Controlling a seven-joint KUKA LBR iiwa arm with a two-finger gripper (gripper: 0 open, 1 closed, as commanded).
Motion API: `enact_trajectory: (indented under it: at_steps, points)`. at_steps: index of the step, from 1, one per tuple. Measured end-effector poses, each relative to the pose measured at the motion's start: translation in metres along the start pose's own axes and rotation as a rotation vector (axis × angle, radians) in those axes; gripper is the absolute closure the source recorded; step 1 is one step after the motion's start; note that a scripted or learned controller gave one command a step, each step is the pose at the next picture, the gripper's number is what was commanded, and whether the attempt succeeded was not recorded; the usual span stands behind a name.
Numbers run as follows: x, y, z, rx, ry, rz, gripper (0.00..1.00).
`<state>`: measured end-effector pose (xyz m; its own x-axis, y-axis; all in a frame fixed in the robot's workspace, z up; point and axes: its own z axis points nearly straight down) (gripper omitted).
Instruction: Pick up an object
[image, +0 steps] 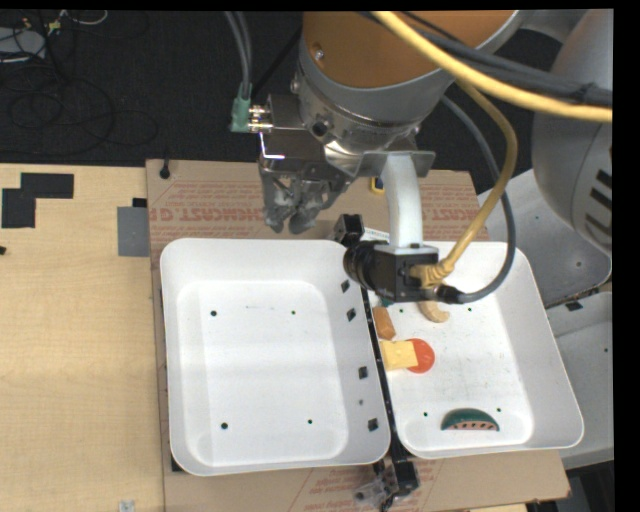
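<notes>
Arm hangs over the back edge of the 2 bins, gripper (296, 212) above the cardboard.
You see the grey wrist with its orange band reaching in from the right, pointing down; whether anything sits in the tool you cannot tell. In the right bin (540, 340) lie an orange ball (420, 357) touching a yellow block (399, 354), a tan piece (434, 311), and a watermelon-slice toy (470, 420) near the front wall. The left bin (190, 330) sits alongside.

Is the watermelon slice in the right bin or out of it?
In. The watermelon slice lies flat on the right bin's floor near its front edge, apart from the other items.
</notes>
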<state>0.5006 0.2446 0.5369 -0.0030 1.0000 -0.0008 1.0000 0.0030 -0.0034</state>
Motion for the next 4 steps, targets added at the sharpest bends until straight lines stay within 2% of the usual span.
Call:
enact_trajectory:
  at_steps: [1,2,3,4]
  points:
    - [-0.002,-0.025,0.000,0.002,-0.001,0.001,1.00]
    - [-0.001,-0.026,0.097,0.010,-0.007,0.003,1.00]
    - [-0.014,-0.027,0.264,0.016,-0.009,0.004,1.00]
    - [-0.075,-0.011,0.130,-0.014,0.003,0.009,1.00]
